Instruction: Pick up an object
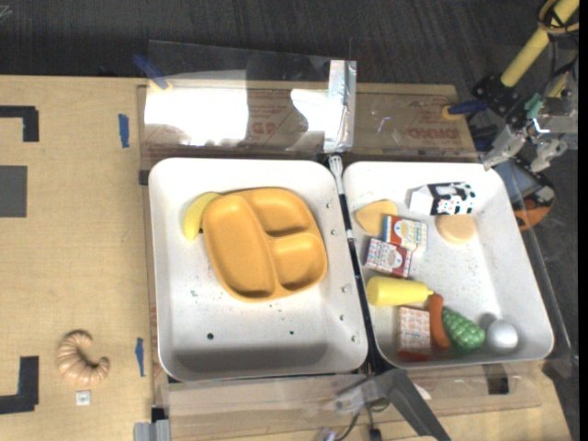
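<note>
Yellow plastic is the likeliest target here: a toy corn cob (397, 291) lies on its side near the middle of the right bin (524, 274), just below a small red-and-white carton (389, 257) and above a red packet (413, 329) and a carrot-like piece (437, 321). It looks light, hollow and rigid, with a smooth rounded skin that could roll or slip out of a pinch. The safest hold would be across its short width at mid-length, where the sides run roughly parallel. Neighbours crowd it on three sides, so a finger may catch the carton. A black-and-white milk carton (443, 199) near the bin's far edge has flatter faces and offers more room. The left bin (175, 338) holds an orange divided tray (264, 241) overlapping a banana (194, 213). At the upper right, off the bins, sits the pincer (537, 136); whether it is apart or together cannot be told.
</note>
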Available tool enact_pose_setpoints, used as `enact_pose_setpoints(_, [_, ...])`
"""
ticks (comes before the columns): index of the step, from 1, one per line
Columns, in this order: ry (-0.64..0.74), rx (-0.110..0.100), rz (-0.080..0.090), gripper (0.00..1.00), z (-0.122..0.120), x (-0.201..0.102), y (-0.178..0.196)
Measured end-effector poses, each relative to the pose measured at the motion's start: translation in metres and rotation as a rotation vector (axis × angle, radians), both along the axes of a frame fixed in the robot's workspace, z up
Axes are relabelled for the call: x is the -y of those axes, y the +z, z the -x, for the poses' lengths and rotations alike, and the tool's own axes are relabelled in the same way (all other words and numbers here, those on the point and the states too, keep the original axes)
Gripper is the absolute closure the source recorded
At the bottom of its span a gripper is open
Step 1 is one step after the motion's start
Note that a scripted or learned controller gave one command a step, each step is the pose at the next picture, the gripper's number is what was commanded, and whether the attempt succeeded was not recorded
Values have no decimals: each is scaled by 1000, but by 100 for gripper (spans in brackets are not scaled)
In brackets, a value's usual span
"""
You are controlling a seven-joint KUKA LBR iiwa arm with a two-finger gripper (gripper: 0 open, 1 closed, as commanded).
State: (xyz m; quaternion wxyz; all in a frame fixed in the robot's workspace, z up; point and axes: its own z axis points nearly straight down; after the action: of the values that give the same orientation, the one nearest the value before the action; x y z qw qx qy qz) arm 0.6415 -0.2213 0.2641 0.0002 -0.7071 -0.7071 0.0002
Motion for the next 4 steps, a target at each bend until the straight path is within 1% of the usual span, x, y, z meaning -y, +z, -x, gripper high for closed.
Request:
enact_pose_setpoints(1, [59,7,-11,0,20,-9,-162])
enact_pose_setpoints(2, [167,1,-3,0,36,-84,-159])
enact_pose_setpoints(3, [-3,-30,-15,0,-8,-44,-179])
enact_pose_setpoints(4, [-4,-30,-9,100,-8,-42,-171])
